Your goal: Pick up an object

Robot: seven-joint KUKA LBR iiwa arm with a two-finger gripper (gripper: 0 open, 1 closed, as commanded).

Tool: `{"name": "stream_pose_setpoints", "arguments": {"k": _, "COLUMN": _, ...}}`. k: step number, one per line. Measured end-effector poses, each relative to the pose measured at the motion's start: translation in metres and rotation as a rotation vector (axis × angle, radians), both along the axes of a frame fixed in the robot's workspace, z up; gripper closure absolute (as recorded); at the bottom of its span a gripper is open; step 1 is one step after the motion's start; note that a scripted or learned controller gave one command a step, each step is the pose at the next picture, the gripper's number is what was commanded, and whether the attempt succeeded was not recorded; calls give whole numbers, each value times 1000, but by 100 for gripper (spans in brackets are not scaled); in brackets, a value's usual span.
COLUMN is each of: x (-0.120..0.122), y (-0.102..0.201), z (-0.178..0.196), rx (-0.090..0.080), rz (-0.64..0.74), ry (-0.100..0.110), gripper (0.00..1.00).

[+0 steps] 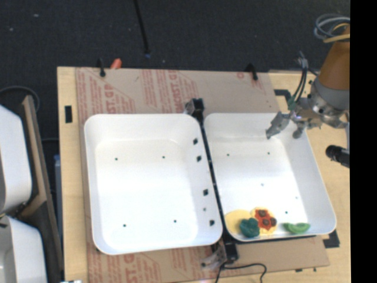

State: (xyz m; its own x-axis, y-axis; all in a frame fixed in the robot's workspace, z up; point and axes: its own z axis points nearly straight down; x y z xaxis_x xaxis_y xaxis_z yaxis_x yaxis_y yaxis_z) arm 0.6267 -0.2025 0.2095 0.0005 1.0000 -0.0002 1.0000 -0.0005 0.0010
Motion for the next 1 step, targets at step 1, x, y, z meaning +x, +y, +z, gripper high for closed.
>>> {"name": "stream_pose_setpoints", "arguments": {"k": 1, "x": -74, "y": -6, "z": -12, "rx": 0, "rz": -3, "ry": 2, "gripper": 0}}
